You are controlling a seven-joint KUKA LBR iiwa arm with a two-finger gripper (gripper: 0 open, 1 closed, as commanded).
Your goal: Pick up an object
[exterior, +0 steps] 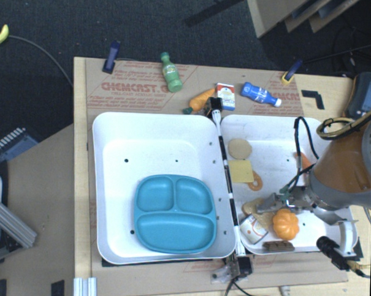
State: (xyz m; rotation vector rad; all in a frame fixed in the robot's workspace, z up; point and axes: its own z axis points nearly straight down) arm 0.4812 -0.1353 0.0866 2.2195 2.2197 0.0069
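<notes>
2 white bins on the bench: left bin (112,141) carries 1 blue divided tray (175,212), three compartments, sitting toward its near edge. Right bin (269,132) carries the loose items. Count there:
- 1 orange pumpkin-shaped piece (285,223) near the bin's near edge
- 1 small can or cup (253,228) with a red-and-white label, lying at the near-left corner; text too small to read
- 1 brown stick-shaped item (278,245) against the near rim
- 1 round tan disc (239,148) toward the far-left part
- 1 pale yellow square slice (241,172) just nearer than the disc
- 1 small orange-brown curl (255,183) touching that slice's near-right corner

Gripper (276,202) is low over the right bin's near half, just beside the pumpkin on its far-left side. Can't tell from this angle whether the pincer is open or closed; nothing visibly held.

Arm body and black cabling cover the bin's right side.

On the bench's far edge, outside the bins: 1 green bottle (171,72), 1 blue bottle (261,94), 1 red-and-white carton (225,96), 1 carrot-like orange piece (201,100), 2 blue clamps at the far corners. The board reads "CHEMCAST" in red, partly covered.
</notes>
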